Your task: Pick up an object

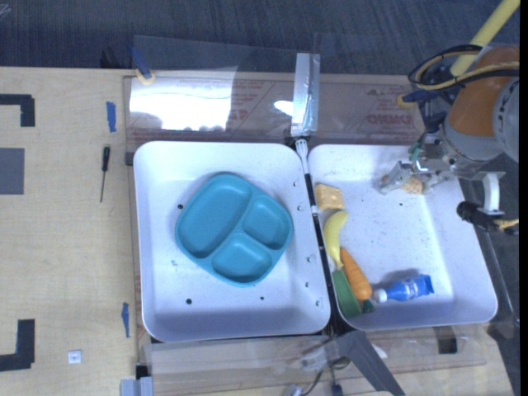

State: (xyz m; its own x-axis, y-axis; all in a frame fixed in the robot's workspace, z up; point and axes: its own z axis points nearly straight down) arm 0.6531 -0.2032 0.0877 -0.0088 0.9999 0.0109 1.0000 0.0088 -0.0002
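Observation:
My gripper (407, 176) hangs over the back right part of the right bin (450, 246). A small tan piece (412, 186) sits between its metal fingers, and the gripper is shut on it. Along the bin's left wall lie a tan-yellow wedge (327, 196), a yellow banana (333, 233), an orange carrot (356, 276) and a green item (345, 295). A blue and white bottle (404, 289) lies near the front of the bin.
The left bin (157, 287) holds a blue divided plate (235, 228). A clear panel and a metal divider (305, 97) stand behind the bins. The grey and orange arm (483, 114) with its cables fills the right side.

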